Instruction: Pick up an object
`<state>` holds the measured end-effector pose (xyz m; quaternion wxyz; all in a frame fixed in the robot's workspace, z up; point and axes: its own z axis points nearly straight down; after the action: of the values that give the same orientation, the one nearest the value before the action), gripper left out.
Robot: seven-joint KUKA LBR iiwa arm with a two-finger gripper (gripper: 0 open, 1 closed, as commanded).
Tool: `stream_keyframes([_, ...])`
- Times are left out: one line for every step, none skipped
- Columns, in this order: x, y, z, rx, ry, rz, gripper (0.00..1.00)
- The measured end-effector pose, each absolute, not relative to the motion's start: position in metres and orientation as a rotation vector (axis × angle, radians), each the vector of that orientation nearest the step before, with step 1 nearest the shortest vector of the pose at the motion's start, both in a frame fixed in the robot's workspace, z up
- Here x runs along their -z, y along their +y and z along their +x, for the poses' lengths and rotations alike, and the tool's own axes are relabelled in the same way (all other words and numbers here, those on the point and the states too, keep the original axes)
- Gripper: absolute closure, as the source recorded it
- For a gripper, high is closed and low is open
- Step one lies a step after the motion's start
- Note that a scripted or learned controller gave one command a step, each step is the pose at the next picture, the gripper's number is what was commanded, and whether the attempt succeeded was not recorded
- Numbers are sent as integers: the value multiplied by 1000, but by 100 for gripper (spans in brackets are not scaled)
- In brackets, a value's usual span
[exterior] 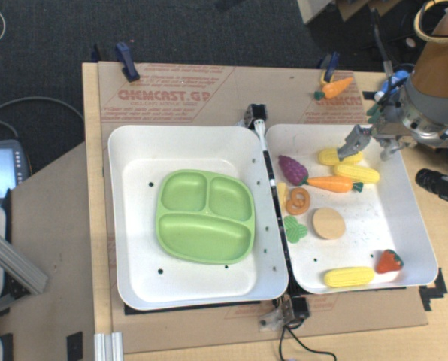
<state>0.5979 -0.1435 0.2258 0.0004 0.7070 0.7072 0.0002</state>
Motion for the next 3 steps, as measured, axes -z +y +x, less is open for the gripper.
stream_keyframes([-103,-181,590,9,2223,2231,0])
stream_keyframes([-84,-214,654,14,2240,2223,0])
stream_keyframes([-94,-212,653,7,2230,2222,100])
